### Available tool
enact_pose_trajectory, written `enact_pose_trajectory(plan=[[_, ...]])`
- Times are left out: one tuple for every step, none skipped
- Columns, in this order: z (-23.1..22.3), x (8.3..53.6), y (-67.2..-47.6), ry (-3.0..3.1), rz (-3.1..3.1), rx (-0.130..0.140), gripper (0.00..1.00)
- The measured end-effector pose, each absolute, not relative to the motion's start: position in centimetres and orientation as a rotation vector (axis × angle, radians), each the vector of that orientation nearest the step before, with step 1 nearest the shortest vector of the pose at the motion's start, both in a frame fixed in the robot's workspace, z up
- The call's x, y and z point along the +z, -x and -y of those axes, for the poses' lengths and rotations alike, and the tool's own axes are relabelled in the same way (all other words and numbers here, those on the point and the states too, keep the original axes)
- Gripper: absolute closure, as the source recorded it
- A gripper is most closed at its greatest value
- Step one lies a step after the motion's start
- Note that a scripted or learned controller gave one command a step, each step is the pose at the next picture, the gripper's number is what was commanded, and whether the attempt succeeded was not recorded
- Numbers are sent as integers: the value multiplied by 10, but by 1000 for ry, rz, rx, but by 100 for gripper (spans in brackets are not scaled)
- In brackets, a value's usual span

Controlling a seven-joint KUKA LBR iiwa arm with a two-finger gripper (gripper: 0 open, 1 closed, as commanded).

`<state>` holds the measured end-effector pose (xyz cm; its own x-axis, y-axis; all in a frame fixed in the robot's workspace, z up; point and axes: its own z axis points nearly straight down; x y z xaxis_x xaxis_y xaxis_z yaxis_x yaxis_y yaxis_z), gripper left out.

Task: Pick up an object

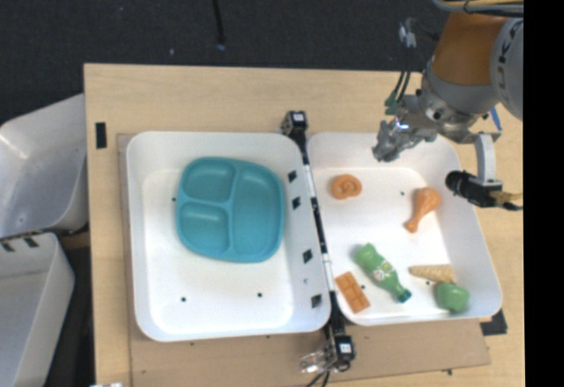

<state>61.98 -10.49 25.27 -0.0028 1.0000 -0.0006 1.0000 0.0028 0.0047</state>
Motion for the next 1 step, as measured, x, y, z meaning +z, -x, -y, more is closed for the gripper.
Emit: enact_pose_trajectory(plan=[[62,243,-602,-2216,-2226,0,100]])
